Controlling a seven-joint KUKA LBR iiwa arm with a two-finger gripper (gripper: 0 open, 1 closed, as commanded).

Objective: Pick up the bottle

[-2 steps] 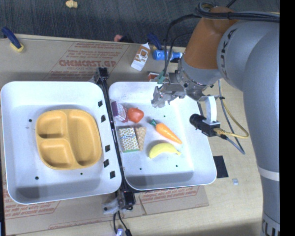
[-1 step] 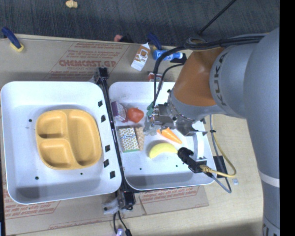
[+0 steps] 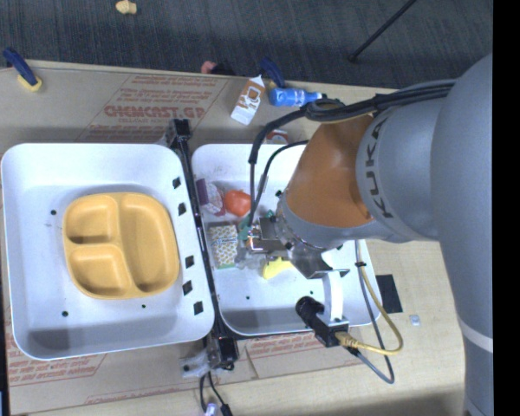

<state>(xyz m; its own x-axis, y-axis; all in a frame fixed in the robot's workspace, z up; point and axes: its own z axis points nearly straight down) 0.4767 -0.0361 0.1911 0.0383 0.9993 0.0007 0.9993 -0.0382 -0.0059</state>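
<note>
Camera view: nearest, the brown protective sheet on the bench [image 3: 277,354] carries rows of red print too small to read. A yellow cable [image 3: 374,350] loops over it from a black connector [image 3: 316,317].

Beyond it, 2 shallow white plastic bins sit side by side. The left bin [image 3: 26,232] holds a yellow plastic tray with 3 compartments [image 3: 121,243].

The grey arm with its orange band [image 3: 329,180] reaches in from the right and bends down over the right bin [image 3: 269,319]. The letters "KUKA" read along its grey casing. The gripper [image 3: 260,241] is low over the bin's middle, mostly hidden under the wrist; whether it is released or clenched cannot be told.

Around it lie a yellow object [image 3: 276,269] just near-right, a patterned packet [image 3: 224,246] to the left, and a red-orange round item [image 3: 237,202] on the far side. Which of these, if any, is the bottle cannot be told, and nothing can be seen held.

Farther on, the sheet reads "CHEMCAST GP" in red. A small white and brown carton [image 3: 248,100] and a blue clamp [image 3: 288,97] lie at the far edge.
</note>
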